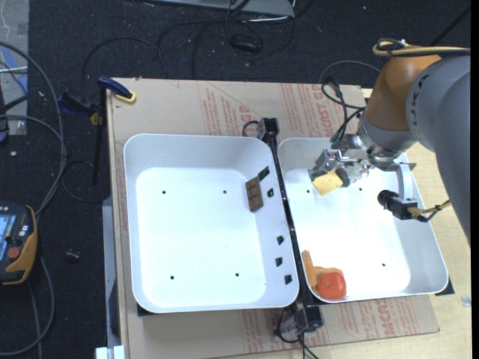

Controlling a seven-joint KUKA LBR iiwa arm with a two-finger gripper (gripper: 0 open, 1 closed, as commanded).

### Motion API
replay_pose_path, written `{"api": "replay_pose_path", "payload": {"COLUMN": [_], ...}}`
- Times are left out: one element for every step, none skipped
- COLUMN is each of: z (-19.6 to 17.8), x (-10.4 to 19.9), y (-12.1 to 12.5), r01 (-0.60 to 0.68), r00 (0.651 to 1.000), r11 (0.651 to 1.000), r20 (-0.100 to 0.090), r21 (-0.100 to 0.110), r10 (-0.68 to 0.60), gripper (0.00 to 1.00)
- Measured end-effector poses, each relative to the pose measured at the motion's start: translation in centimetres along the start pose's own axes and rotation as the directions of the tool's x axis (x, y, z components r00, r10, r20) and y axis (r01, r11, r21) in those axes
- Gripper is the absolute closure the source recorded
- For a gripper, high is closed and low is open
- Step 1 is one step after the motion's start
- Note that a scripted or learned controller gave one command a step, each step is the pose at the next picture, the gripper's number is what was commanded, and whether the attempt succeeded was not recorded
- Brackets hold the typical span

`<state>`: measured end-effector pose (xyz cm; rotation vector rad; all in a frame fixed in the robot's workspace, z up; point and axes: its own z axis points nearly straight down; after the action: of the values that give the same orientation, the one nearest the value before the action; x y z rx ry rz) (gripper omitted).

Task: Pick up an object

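The fingers are clenched on a yellow block over the right bin; it should be raised straight, grip kept firm.

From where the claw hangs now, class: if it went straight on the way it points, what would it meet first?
The claw points toward the left; a yellow block sits at its tip. Beyond that, probably the right bin floor or left wall; depth is unclear.
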<state>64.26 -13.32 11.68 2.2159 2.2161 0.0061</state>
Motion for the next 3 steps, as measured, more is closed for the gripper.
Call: {"api": "replay_pose_path", "payload": {"z": [-0.3, -1.2, -5.4], "x": [0.1, 0.1, 0.2], "y": [0.1, 0.0, 0.0], "r01": [0.0, 0.0, 0.0], "r00": [1.0, 1.0, 1.0], "r11": [1.0, 1.0, 1.0], "r20": [-0.001, -0.002, -0.002], "r21": [0.0, 0.002, 0.005], "r10": [0.0, 0.0, 0.0], "gripper": [0.0, 1.0, 1.0]}}
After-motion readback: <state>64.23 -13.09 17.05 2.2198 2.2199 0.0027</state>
